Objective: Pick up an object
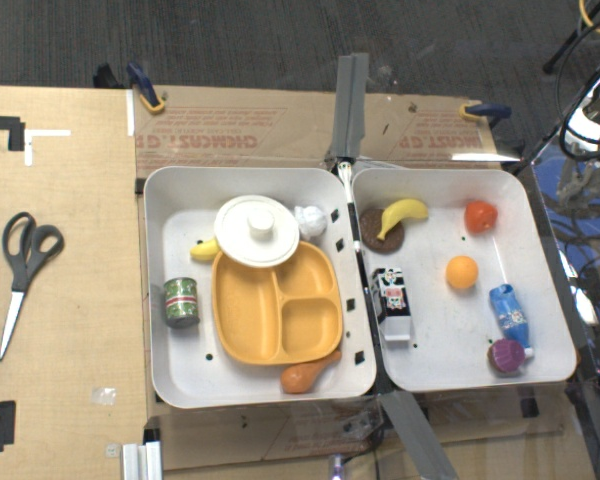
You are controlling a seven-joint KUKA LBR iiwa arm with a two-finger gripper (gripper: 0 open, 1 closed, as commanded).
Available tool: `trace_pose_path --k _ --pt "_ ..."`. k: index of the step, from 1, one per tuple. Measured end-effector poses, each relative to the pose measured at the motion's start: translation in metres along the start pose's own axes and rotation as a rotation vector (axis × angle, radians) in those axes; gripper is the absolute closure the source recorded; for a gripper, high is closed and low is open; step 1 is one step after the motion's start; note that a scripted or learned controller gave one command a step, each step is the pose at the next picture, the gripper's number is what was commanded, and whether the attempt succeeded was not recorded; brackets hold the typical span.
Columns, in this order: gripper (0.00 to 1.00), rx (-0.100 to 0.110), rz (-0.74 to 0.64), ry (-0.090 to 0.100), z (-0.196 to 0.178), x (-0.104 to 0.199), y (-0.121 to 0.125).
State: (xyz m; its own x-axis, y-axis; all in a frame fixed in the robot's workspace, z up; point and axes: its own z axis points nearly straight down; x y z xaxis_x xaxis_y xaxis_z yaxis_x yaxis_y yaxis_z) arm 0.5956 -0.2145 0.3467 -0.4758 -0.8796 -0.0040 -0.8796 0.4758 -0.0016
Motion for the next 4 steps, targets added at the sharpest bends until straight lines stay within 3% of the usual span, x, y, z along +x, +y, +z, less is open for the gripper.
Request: trace_pose_path --k 1,2,3,4 --pt "1.00 -0.001 -0.176 0.001 0.003 0.049 0.080" --pt "1.00 -0.003 -0.476 0.000 0.011 0.056 0.102" --pt "1.00 -0.001 -0.718 -0.002 -0.009 0.018 0.021" --pt "1.00 -0.007 -1.044 -0.002 0.057 0.042 0.111"
